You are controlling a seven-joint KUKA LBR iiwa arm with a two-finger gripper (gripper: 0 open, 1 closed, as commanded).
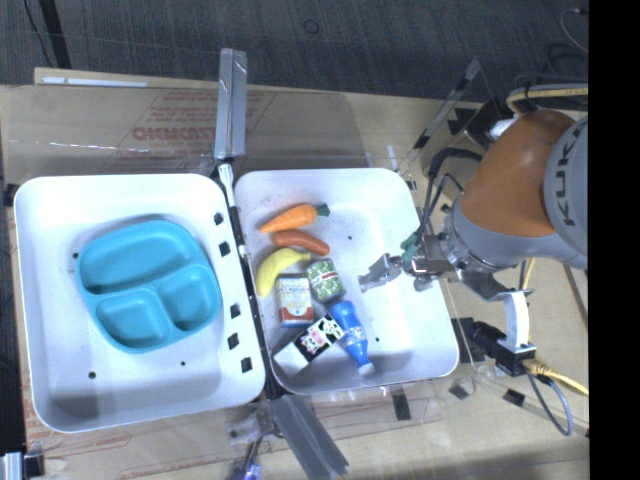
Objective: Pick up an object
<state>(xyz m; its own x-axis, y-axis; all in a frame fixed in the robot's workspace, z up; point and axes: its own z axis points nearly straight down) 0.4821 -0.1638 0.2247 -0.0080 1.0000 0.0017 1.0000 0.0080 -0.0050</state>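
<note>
- Counter (120,128) carries two shallow white bins side by side; left bin (40,298) takes the left half, right bin (390,193) sits just beside it, rims touching along a central divider.
- Left bin: blue compartment tray (150,283) lies roughly mid-bin, tilted a bit, w/ one large section & two smaller ones.
- Right bin, objs clustered along its left side & toward the near edge:
  - carrot (293,217) nearest the far edge, green top pointing right.
  - red sausage-like item (300,241) just below the carrot, touching or nearly so.
  - banana (277,267) against the bin's left wall, curved.
  - small carton (294,299) w/ red/white label, below the banana.
  - green patterned item (324,280) just right of the carton.
  - blue bottle (351,336) lying down, white cap toward the near edge.
  - black-and-white box (314,340) just left of the bottle, near the near-left corner.
- Arm comes in from the right; orange band (510,183) over the counter's right edge.
- Gripper (385,268) sits over the right half of the right bin, above bare bin floor, apart from the obj cluster; nearest is the green patterned item.
- Fingers: nothing seen between them; how far open – can't tell, too small/blurred.
</note>
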